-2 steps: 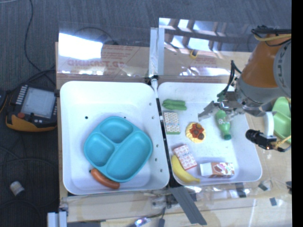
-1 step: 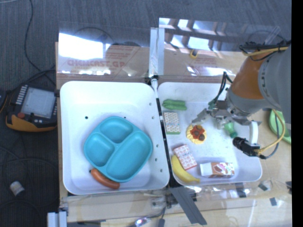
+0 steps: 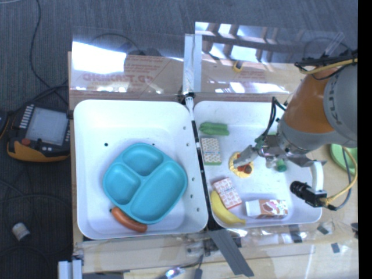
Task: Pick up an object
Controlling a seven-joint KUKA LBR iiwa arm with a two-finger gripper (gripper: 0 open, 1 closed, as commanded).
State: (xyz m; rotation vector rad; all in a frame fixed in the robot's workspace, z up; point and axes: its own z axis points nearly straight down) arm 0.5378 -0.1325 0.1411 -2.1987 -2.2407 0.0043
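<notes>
Camera view: looked down at a slant on two white bins side by side, arm [image 3: 317, 106] reaching in from the right.
Yellow-and-red toy [image 3: 241, 166]: small and flat, yellow rim with red patches; lay on the floor of the right bin [image 3: 244, 112], near its middle.
Gripper [image 3: 256, 153]: hung low over the right bin, tip just beside the upper right edge of the yellow-and-red toy; contact could not be told.
Grip state: could not be told from this angle; nothing seen held.
Small green piece [image 3: 281, 167]: lay just under the wrist, right of the toy.
Green pod [image 3: 214, 129]: lay near the top left of the right bin.
Waffle piece [image 3: 210, 150]: sat just below the pod, against the divider.
Banana [image 3: 224, 211]: curved along the lower left of the right bin, partly under a pink patterned card [image 3: 227, 192].
Carton [image 3: 267, 208]: lay on its side near the front wall.
Left bin [image 3: 99, 118]: held a teal divided plate [image 3: 145, 182] with a sausage [image 3: 128, 220] tucked at its lower edge.
</notes>
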